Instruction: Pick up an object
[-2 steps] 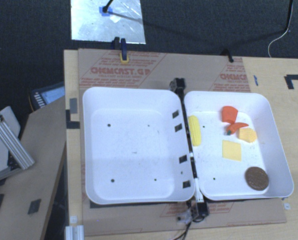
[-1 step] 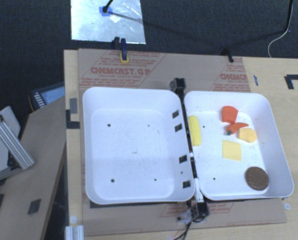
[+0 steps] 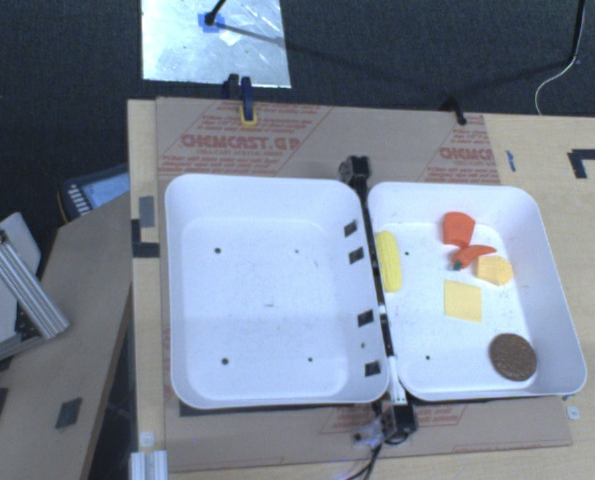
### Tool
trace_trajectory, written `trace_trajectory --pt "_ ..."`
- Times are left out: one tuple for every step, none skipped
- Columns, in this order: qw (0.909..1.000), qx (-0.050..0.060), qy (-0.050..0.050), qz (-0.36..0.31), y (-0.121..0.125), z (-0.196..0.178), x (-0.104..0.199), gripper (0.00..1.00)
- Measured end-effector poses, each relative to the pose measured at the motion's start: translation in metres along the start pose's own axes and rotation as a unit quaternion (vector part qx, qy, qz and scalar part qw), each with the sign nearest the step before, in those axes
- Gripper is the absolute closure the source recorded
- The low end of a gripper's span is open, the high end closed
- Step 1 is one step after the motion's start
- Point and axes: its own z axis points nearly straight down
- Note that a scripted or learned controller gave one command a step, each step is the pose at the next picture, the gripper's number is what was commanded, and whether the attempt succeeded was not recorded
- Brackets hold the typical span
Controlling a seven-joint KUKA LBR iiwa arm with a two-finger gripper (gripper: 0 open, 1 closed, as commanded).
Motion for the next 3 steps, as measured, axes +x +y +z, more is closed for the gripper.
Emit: trace_trajectory --pt "1.0000 0.000 0.000 0.000 0.0000 0.0000 0.0000 1.00" --pt "1.0000 0.000 0.000 0.000 0.0000 0.0000 0.0000 1.00" --pt "1.0000 0.000 0.000 0.000 0.0000 0.0000 0.0000 1.00"
